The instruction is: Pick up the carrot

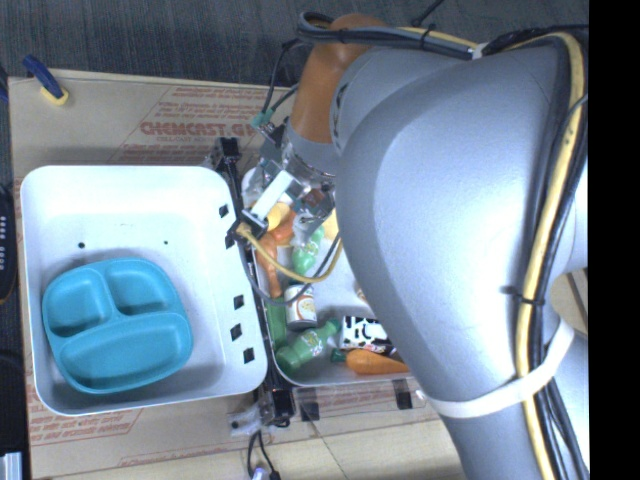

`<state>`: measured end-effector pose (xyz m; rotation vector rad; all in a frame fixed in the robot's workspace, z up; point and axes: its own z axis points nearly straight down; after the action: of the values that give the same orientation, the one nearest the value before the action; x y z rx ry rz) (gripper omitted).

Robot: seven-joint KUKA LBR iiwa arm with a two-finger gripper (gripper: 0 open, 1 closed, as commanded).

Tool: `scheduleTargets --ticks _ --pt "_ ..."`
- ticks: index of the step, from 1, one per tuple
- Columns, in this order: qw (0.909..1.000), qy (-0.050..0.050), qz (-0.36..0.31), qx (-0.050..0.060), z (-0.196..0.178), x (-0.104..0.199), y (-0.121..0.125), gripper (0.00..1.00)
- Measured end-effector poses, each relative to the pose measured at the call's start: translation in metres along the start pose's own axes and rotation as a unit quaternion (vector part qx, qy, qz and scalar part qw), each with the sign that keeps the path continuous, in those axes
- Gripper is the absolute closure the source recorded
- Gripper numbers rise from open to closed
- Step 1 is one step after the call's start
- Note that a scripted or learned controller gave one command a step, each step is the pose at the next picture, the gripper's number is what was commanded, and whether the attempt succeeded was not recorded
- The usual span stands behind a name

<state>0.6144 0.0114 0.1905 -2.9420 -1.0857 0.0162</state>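
An orange carrot (376, 363) lies at the near edge of the right bin (330, 380), next to a black-and-white patterned item (362, 333). The gripper (283, 206) hangs low over the far left part of that bin, close to the wall between the two bins and well away from this carrot. A second orange piece (279, 232) sits right under the gripper; whether it is touched or gripped is unclear. The big grey arm hides most of the right bin.
In the left bin (120, 193) lies a blue divided plate (115, 323). The right bin also holds a green bottle (305, 346), a small can (300, 313) and a yellow-green item (305, 258), packed closely along its left wall.
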Motion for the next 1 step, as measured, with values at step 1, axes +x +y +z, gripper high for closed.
scheduleTargets --ticks 1 --pt "0.9814 0.000 0.192 -0.002 -0.0007 0.0352 -0.0049 0.00"
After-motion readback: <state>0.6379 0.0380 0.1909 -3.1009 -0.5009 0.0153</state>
